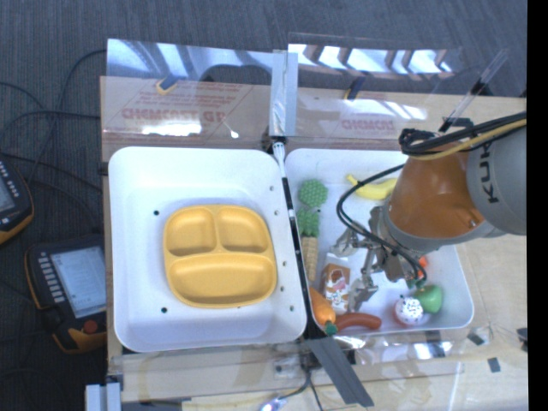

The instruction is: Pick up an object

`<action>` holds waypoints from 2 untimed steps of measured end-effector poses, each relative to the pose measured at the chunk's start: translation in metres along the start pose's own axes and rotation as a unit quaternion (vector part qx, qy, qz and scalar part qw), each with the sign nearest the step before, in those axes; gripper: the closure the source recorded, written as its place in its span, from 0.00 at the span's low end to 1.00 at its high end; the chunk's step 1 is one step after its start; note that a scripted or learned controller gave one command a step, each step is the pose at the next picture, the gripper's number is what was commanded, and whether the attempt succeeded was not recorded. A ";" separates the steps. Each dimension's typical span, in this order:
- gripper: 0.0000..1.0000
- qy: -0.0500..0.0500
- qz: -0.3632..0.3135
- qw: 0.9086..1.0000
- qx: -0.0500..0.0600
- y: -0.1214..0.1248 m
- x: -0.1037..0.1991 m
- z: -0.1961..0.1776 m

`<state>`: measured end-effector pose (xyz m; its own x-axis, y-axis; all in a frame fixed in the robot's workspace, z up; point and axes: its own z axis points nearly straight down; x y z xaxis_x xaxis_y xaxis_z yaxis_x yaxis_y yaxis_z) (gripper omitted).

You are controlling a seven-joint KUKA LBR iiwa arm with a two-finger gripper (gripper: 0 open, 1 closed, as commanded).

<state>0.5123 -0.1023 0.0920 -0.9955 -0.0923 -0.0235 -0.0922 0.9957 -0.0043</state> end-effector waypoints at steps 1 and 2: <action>0.00 0.003 0.093 0.996 0.001 -0.004 -0.094 0.003; 0.00 0.010 0.149 0.989 0.001 -0.076 -0.091 -0.088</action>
<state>0.6074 -0.1698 0.1829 -0.9786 0.2059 -0.0046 0.2059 0.9786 -0.0018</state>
